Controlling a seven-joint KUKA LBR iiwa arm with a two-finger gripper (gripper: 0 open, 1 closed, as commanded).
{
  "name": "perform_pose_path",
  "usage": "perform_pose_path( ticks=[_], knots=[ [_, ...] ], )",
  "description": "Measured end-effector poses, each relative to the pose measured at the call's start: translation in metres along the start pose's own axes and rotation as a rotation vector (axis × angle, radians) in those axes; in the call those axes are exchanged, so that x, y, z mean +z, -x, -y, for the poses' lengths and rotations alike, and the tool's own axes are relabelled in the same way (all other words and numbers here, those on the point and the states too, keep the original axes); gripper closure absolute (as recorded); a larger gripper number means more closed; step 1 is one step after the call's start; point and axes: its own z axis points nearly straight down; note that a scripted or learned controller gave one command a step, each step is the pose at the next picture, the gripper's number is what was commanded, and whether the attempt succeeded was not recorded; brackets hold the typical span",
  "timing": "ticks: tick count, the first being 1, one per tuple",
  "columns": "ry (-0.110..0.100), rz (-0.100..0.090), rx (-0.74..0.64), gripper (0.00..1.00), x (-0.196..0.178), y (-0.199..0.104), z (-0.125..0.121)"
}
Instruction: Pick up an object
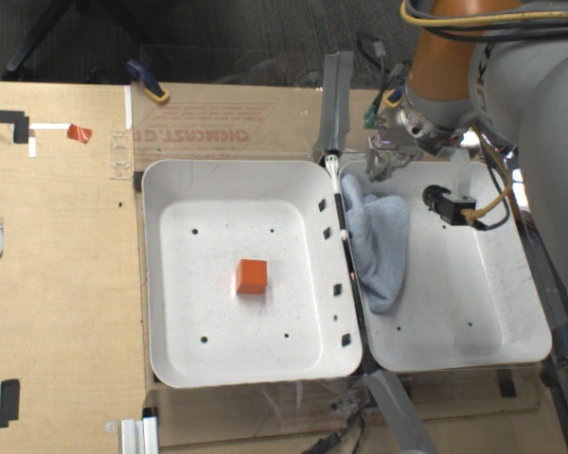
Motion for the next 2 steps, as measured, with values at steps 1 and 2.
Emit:
perform_pose_path(
  ticks=[1, 2],
  knots=[
    [-0.001, -0.001, 0.02, 1.0, 0.009, -0.0031, 0.0005],
    [-0.001, -0.001, 0.018, 1.0, 0.009, -0.012, 0.0005]
  ],
)
